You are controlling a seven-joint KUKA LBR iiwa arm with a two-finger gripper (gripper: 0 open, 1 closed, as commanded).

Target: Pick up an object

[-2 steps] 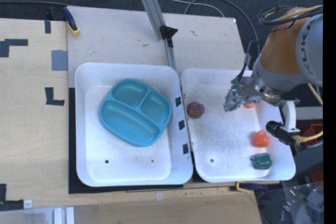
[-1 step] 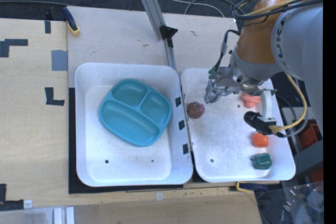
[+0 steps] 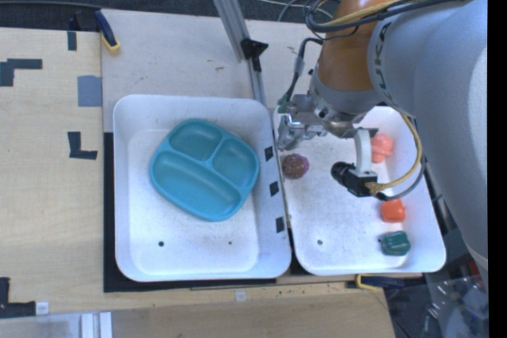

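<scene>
In the right bin [image 3: 341, 249] lie a dark reddish-brown round object [image 3: 295, 165], a pale orange piece [image 3: 383, 146] near the far right wall, a bright orange piece [image 3: 393, 210] and a small green block [image 3: 394, 242]. My gripper [image 3: 287, 134] hangs over the bin's far left corner, just above and slightly left of the reddish-brown object. The wrist and orange band hide most of it. I see nothing between its fingers.
The left bin [image 3: 135, 241] holds a teal divided plate [image 3: 205, 168]. A slanted metal pole [image 3: 226, 0] crosses behind the bins. A black cable part [image 3: 352, 178] dangles from the arm over the right bin's middle. The arm's large grey body covers the right side.
</scene>
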